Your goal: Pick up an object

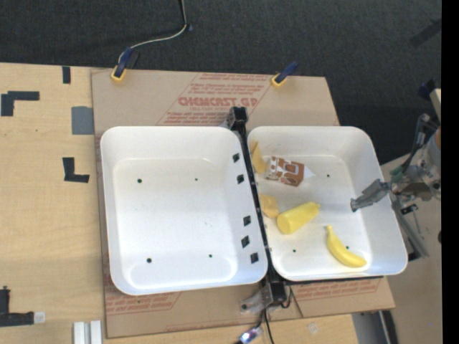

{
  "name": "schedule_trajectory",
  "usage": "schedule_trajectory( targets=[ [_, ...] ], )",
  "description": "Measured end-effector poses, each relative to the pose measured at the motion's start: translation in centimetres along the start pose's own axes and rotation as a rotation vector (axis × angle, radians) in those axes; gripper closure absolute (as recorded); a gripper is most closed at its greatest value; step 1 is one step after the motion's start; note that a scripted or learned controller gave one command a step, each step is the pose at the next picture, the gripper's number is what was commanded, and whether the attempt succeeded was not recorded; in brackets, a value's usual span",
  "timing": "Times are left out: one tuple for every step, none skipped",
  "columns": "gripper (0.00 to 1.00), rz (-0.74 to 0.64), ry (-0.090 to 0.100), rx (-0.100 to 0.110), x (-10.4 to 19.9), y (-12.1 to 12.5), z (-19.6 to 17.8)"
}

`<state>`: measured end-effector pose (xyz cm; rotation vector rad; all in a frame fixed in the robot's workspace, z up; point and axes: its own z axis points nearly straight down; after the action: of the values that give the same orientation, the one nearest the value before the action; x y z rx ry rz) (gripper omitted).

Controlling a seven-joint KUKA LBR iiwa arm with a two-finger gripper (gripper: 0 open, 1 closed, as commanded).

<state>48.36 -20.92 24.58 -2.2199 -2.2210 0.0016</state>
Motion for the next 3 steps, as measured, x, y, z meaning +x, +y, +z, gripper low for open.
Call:
schedule_trajectory(
  targets=[
    [0.0, -0.012, 0.002, -0.003, 9.6, 9.4, 3.8],
    [0.0, -0.01, 0.003, 0.001, 17.9, 11.3, 6.1],
    [0.0, -0.001, -0.003, -0.003, 13.8, 10.7, 11.8]
  ],
)
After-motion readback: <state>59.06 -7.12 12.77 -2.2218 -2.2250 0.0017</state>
